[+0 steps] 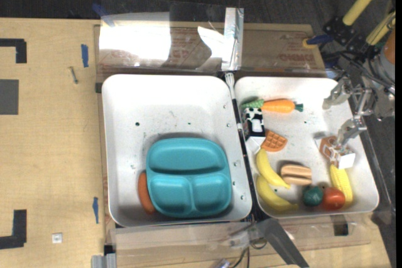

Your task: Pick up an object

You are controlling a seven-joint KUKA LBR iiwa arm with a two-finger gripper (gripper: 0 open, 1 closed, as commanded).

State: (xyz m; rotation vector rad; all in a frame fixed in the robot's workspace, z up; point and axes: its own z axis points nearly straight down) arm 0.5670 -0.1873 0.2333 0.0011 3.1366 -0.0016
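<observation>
One fixed camera, high over the bench

I'm looking down at a slant on both white bins, left bin (119,135) and right bin (370,191), from well above, facing the bench's far edge; the arm (377,66) is entering from the right.

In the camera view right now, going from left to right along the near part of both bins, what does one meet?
Teal tray → banana → hot dog → green ball → tomato → corn.

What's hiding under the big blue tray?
Something orange peeks out from under the teal tray at its left edge, in the left bin. The tray covers most of it, so I can't tell what it is.
</observation>
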